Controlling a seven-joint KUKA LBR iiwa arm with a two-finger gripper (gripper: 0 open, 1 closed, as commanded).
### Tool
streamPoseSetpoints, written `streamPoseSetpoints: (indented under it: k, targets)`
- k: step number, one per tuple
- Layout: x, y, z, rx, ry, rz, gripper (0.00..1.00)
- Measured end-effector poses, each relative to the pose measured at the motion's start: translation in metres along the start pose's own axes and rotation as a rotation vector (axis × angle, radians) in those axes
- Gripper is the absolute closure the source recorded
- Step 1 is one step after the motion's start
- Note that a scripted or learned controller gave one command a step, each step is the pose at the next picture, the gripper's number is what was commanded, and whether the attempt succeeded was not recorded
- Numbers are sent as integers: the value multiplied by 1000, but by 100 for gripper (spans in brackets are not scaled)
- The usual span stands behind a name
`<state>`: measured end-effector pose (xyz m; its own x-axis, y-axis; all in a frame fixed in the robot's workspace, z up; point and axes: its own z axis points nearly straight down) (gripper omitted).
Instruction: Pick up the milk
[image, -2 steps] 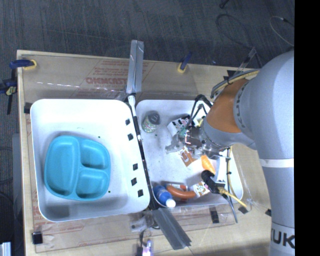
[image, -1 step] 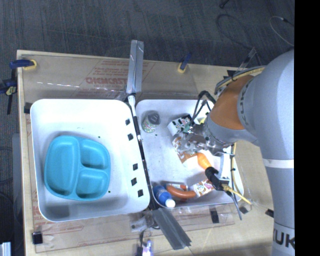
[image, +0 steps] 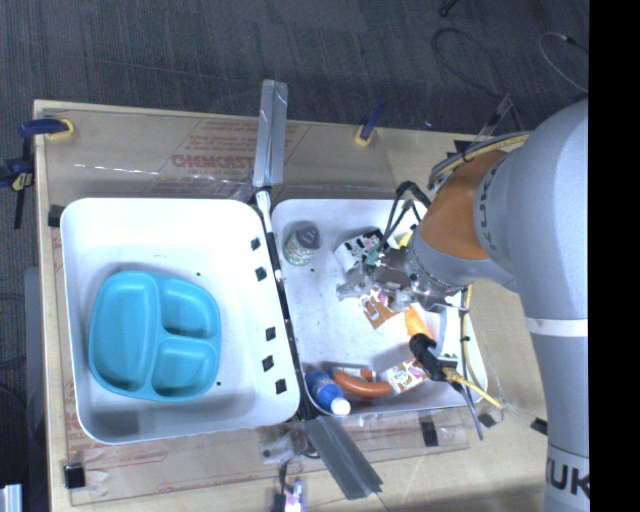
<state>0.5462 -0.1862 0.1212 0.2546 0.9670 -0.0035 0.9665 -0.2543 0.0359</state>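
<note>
We see the left bin (image: 80, 232) holding a blue divided plate (image: 155, 335). In the right bin (image: 322, 325) lie a can (image: 302, 243), a blue bottle (image: 327, 392), an orange sausage (image: 360, 384) and a small white carton (image: 406, 378). We take the carton for the milk, down by the front wall. The gripper (image: 365, 272) hangs over an orange packet (image: 378, 310), well apart from the carton. We cannot tell whether it is apart or together.

We take the milk (image: 405, 378) to be the small white carton with red and dark print on its face. We see it lying on its side, slightly tilted, against the near wall of the right bin (image: 330, 215), towards that bin's right corner. We cannot read its label.
</note>
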Motion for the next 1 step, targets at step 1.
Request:
streamPoseSetpoints:
  k: [1]
  targets:
    - [-1,1,-10,1,-2,-4,100]
